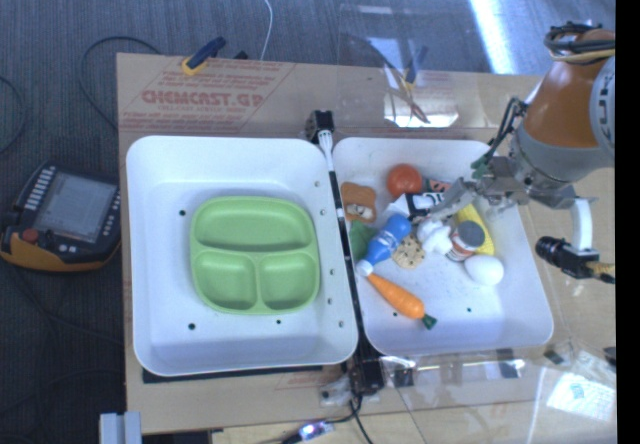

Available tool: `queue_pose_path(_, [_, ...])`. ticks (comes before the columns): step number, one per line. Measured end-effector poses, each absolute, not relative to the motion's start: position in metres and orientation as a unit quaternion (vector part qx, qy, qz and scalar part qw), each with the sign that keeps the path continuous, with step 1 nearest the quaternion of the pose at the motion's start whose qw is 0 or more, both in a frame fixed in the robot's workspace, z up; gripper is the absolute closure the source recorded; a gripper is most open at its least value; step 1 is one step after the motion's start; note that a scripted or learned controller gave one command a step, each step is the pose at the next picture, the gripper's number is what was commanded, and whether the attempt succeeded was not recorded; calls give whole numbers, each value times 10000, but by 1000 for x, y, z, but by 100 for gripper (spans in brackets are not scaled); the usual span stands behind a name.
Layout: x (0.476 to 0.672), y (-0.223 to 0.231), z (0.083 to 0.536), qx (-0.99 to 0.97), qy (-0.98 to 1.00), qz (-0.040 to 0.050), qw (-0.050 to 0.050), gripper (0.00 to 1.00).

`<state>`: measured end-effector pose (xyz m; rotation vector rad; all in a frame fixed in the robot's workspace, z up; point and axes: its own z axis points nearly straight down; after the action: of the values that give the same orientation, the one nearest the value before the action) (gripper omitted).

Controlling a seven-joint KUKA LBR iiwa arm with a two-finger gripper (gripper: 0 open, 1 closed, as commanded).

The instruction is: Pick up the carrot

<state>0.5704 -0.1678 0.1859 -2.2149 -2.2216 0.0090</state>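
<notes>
The carrot (395, 295) is orange with a small green tip and lies flat in the front part of the right bin (520, 327), angled from upper left to lower right. My gripper (452, 200) hangs over the back middle of that bin, well behind the carrot and to its right, above a cluster of toys. Nothing links it to the carrot, which lies on the bin floor by itself.
Behind the carrot are a blue bottle (385, 239), a cookie (408, 251), a red tomato (404, 178), a brown toast piece (358, 200), a yellow item (470, 230) and a white egg (485, 270). The left bin (160, 182) holds a green divided plate (255, 252).
</notes>
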Motion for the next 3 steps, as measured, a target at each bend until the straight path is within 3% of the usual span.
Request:
queue_pose_path(1, [505,-110,155,-7089,-7053,44,56,0])
queue_pose_path(2, [487,-97,89,-7087,-7055,-13,-36,0])
queue_pose_path(3, [489,-96,96,-7089,-7053,-10,-35,100])
